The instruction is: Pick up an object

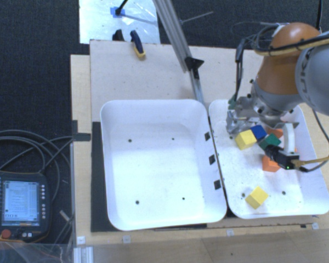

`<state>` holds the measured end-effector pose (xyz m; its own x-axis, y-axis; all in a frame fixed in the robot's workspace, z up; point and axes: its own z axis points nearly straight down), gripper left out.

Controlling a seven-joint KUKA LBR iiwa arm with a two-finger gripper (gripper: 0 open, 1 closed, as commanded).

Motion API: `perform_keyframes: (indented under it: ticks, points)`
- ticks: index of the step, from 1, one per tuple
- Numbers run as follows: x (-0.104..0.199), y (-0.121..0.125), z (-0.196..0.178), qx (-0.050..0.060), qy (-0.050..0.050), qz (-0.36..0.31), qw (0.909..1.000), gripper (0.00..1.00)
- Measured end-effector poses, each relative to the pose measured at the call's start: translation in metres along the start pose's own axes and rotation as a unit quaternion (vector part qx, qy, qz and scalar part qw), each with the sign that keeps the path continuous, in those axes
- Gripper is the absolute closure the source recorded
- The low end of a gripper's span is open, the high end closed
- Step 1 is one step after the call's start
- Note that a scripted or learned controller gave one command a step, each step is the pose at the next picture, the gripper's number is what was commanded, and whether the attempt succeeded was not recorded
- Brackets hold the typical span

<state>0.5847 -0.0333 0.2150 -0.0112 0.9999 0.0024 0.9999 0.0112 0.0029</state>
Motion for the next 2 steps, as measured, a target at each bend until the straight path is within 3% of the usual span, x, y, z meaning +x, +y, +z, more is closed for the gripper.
perform_keyframes:
  ticks: [2]
  points:
    - [0.115,0.009,-0.008,0.000,0.000,-0.001,1.0000,1.00]
